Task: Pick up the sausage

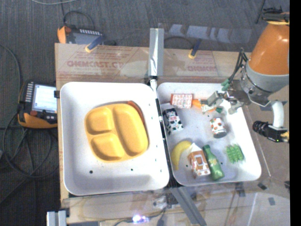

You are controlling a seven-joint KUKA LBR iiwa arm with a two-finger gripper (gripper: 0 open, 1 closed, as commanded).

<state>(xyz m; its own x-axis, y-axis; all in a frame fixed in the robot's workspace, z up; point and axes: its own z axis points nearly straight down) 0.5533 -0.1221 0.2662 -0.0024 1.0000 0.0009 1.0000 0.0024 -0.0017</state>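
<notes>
Step in hand looks like the approach: nothing is lifted, and you're not on a grasp yet as far as I can judge. The gripper (219,101) sits low over the far part of the right bin (251,171), just right of the red-checked packet (182,100) and just far of the spotted can (217,126). Jaw state: can't tell, since the wrist hardware blurs into the clutter there. The sausage (208,102) is my best guess only: a small orange-red piece on the bin floor, touching or just beside the gripper's left edge, between it and the packet. It's too small to be sure. There's also a reddish-brown rim (137,107) showing at the far right edge of the yellow tray (116,129) in the left bin (75,173), so confirm the target before you commit. If the orange piece is it, the next move calls for a short shift left, centring over it, then coming straight down without nudging the packet or the can. Pose: the arm (272,51) comes in from the right, wrist pitched down and leftward, orange band high at far right.
</notes>
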